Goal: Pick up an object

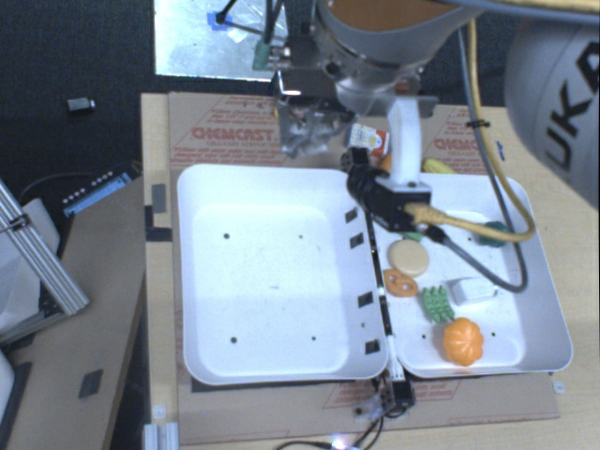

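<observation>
The gripper point(305, 127) hangs from the grey wrist over the far rim of the left bin point(272, 279), close to the seam where the two bins meet. Whether the claw is open or closed cannot be told from this angle, and nothing can be seen held in it. All the loose objects lie in the right bin point(525, 345), well apart from the gripper. Nearest the front sits a round orange pumpkin-like fruit point(462, 340), with no clear long axis. Just beyond it to the left lies a green ridged piece point(436, 304), its long axis running from far-left to near-right. Just beside that, to the right, is a white block point(472, 291) lying flat, its long axis running left to right with the right end turned slightly away. Against the dividing wall lies a flat orange pretzel-like ring point(400, 284), and touching its far edge is a pale tan disc point(409, 257), round and lying flat. Farther back on the right a teal-green piece point(490, 231) is partly hidden, so its direction cannot be judged. At the far rim a yellow piece point(438, 167) lies with its long axis left to right. A small white-and-orange thing point(372, 141) shows at the far-left corner of this bin, too hidden to make out. Both bins rest on a brown printed board point(225, 129).
</observation>
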`<control>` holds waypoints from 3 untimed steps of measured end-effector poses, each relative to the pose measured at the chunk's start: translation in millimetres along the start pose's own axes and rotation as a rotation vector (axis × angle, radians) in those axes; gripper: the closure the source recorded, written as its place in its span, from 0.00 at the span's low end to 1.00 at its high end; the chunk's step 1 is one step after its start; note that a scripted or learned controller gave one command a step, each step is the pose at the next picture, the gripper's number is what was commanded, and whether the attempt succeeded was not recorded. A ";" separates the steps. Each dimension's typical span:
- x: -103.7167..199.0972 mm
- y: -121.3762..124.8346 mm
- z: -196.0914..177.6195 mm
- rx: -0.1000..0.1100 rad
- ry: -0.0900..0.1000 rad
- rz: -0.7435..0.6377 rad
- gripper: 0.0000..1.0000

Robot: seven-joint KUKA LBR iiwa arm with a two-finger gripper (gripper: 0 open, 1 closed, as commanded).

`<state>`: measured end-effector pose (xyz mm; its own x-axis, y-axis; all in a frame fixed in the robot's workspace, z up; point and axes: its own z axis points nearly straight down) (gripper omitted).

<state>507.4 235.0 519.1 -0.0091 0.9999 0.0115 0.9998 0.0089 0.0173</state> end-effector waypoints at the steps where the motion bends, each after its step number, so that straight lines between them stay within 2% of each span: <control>1: -0.9 -22.3 25.1 0.018 -0.011 0.004 1.00; 2: -1.0 -21.6 36.4 0.016 -0.011 0.005 1.00; 3: -0.7 -20.9 24.9 0.014 -0.009 -0.001 1.00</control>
<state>486.9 234.4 493.8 -0.0096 1.0000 0.0026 0.9999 0.0096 0.0030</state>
